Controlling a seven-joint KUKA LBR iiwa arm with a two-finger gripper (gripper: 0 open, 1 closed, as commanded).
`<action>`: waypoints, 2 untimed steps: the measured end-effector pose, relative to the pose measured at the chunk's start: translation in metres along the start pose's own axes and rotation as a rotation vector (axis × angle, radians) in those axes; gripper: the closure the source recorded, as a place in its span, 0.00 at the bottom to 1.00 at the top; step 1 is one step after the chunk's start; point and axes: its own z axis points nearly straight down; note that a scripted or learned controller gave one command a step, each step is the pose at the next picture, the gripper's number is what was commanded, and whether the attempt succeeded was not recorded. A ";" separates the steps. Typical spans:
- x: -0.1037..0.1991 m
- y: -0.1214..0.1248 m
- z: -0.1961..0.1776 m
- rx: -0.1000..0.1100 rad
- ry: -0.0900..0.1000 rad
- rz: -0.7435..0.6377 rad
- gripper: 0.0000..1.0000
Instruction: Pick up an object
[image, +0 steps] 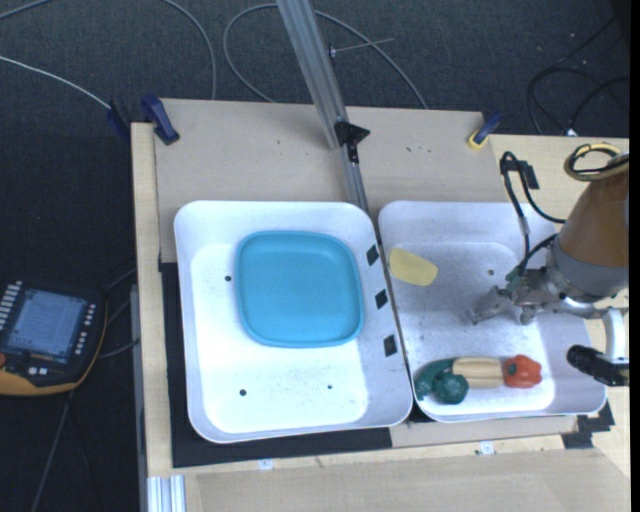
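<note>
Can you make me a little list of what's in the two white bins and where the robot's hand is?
left bin: a square light-blue plastic plate, lying flat
right bin: a pale yellow flat piece near its far left; a green lump, a tan stick-shaped toy and a red toy pepper in a row along its near edge
gripper: over the right bin's middle, holding nothing visible
arm: comes from the right

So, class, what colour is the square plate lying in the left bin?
Light blue: the square plastic plate shows plainly in the overhead camera view.
</note>
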 end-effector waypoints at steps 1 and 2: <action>0.000 0.001 -0.013 -0.004 -0.001 0.000 1.00; 0.000 0.003 -0.076 -0.009 -0.002 0.000 1.00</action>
